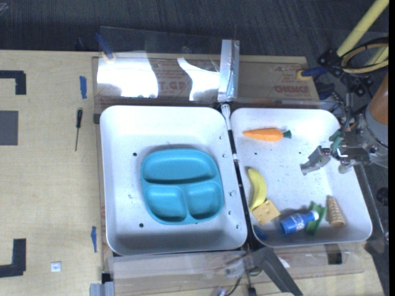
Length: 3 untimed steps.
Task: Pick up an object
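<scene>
Pincer [311, 161] hovers over the right bin [364, 227], near the carrot [264, 135]; banana [257, 187] lies below, blue divided plate [182, 184] in the left bin [117, 165].

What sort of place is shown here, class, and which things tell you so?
Probably a robot test bench: two white bins side by side, toy food such as a carrot and banana, and a robot arm's hand reaching in.

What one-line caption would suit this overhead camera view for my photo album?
Robot gripper hovers over right bin of toy food, carrot and banana nearby; blue divided plate in left bin.
</scene>
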### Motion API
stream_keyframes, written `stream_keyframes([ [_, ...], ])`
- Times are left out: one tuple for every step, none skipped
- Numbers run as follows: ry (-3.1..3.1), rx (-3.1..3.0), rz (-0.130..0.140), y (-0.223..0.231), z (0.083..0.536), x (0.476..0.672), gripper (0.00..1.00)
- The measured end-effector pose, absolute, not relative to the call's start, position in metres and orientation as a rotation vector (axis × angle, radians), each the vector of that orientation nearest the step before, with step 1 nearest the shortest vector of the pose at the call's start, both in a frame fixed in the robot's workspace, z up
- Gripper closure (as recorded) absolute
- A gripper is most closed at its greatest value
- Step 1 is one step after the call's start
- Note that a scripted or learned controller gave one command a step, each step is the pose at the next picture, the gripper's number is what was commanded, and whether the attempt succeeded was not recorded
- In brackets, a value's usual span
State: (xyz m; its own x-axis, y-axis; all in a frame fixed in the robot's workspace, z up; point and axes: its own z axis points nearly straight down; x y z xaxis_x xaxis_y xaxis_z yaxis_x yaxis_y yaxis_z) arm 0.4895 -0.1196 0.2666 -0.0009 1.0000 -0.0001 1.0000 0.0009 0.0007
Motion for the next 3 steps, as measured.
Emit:
stream_keyframes([
  [2.026,2.413,-0.012,-0.100,0.122,0.561,0.00],
  [2.219,2.223,0.001,-0.102,0.091,0.609,0.00],
  [2.232,2.222,-0.013,-0.095,0.086,0.665,0.00],
])
